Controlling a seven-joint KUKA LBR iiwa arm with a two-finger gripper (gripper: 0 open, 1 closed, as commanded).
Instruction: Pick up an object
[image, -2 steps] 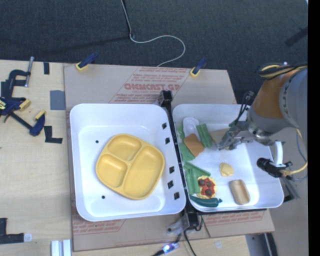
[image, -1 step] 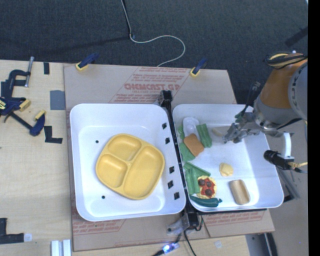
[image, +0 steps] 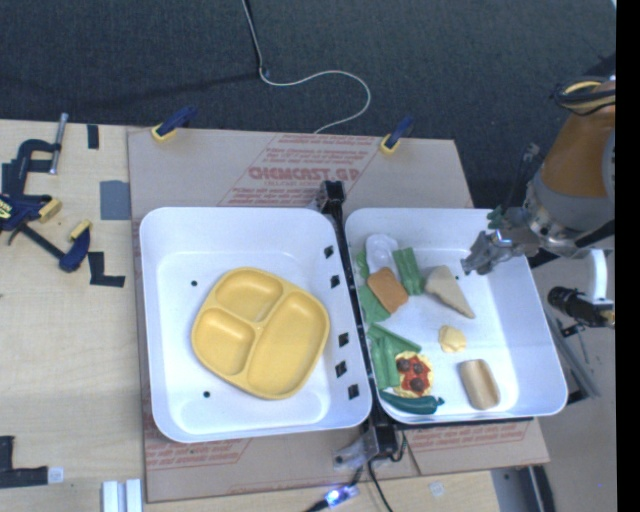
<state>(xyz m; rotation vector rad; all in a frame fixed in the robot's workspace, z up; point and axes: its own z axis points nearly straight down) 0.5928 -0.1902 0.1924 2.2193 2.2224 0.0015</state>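
A wooden bench (image: 60, 340) carries cardboard and two white bins. The end effector (image: 478, 258) hovers over the right bin (image: 530, 330), its opening impossible to judge, touching nothing. Just left lies a cream wedge (image: 449, 291); far left, a yellow tray (image: 261, 331) fills the left bin (image: 165, 300).

Red print reading "CHEMCAST GP" stands on the brown cardboard sheet (image: 300, 170).

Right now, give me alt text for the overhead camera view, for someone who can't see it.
A grey robot arm's two-finger gripper hovers over the right white bin, near a cream cone-shaped toy among small toy foods. The left white bin holds a yellow divided plastic plate.
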